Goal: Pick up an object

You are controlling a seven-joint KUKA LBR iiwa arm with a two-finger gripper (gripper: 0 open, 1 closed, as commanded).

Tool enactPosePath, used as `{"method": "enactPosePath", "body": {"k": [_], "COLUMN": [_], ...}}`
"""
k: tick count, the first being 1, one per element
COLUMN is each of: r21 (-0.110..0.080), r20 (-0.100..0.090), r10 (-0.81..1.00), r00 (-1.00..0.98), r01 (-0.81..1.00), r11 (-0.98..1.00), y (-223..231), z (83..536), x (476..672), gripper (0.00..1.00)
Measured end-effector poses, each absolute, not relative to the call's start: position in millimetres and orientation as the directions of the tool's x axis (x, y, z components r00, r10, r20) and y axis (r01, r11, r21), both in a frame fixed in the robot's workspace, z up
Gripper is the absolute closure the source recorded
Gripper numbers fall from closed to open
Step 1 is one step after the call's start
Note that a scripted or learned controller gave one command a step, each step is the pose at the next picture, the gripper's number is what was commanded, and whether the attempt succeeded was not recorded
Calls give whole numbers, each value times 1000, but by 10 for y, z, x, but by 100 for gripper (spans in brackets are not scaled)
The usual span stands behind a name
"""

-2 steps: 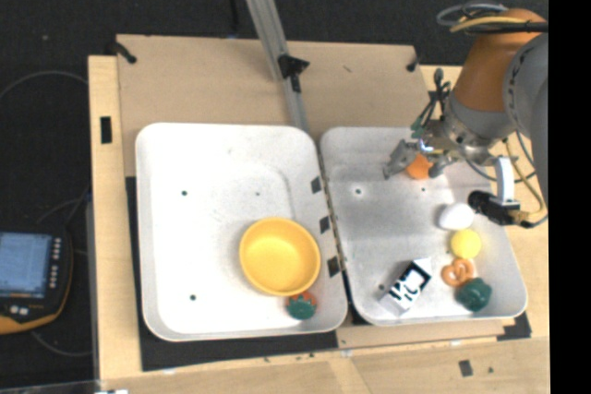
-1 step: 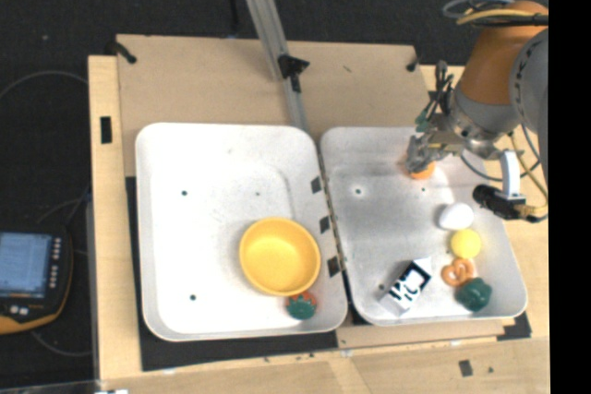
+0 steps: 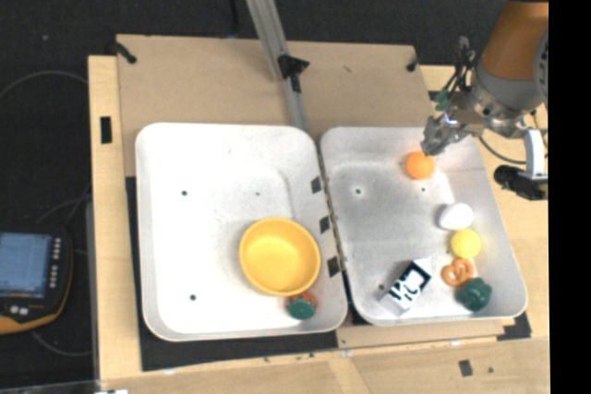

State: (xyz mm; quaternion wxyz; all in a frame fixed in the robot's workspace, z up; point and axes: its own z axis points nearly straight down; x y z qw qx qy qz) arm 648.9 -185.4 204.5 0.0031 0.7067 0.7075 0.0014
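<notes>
1. Orange ball (image 3: 419, 165) sits in the right bin (image 3: 369, 226), near its far edge; nearer lie other small items.
2. It looks light, smooth and likely to roll, so grip it across the middle.
3. Gripper (image 3: 437, 139) hangs just beyond it; its opening I cannot tell.

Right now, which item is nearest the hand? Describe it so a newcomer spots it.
Go to the right-hand white bin, then its far end, where the hand hangs. Just below the hand lies a small orange ball, alone there; the white, yellow and green pieces cluster at the near right corner.
</notes>
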Motion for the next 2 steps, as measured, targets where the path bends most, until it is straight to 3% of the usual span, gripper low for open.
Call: {"method": "enactPosePath", "body": {"k": [1,2], "r21": [3,2], "r20": [-2,1], "r10": [1000,1000], "r00": [-2,-6], "r01": [1000,1000], "r11": [2,6], "y": [-1861,-1388], "z": [2029,2192], "x": [6497,6338], "gripper": [100,100]}}
